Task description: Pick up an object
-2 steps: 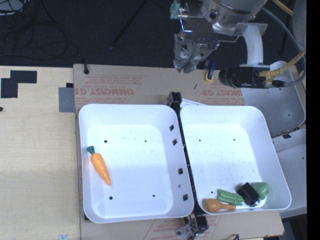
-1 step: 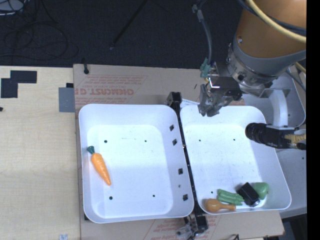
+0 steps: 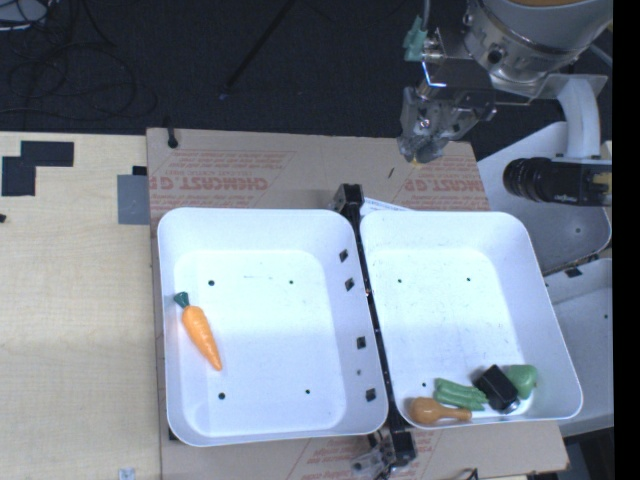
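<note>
Red print reading CHEMCAST, upside down from this view, ran across the brown sheet behind the bins in the upper middle of the frame. The gripper hung above that sheet, upper right of centre; whether it was open could not be told. A carrot lay at the left side of the left bin. In the right bin, lower right corner, a green bean pod, a black block, a green piece and an orange-brown gourd-like piece were clustered.
</note>
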You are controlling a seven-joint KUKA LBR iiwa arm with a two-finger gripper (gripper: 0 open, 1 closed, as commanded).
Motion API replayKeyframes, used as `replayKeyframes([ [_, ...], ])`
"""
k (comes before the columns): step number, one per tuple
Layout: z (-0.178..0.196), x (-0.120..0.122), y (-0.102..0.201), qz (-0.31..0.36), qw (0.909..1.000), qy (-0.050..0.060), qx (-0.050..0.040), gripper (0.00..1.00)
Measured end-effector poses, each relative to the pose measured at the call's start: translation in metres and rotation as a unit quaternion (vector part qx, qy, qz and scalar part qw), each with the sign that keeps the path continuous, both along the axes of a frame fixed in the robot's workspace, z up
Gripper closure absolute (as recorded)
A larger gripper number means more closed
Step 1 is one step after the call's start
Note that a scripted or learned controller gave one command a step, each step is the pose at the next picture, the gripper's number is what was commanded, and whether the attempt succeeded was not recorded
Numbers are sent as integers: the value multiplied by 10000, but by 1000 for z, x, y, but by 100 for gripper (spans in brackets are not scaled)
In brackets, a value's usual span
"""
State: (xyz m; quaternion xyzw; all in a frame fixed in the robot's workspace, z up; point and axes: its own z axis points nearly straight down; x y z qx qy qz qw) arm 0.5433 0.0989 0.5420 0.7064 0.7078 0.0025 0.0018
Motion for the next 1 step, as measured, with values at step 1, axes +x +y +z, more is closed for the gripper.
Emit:
replayKeyframes([
  [1, -180, 23, -31, -26, 9999, 137, -28, 100],
])
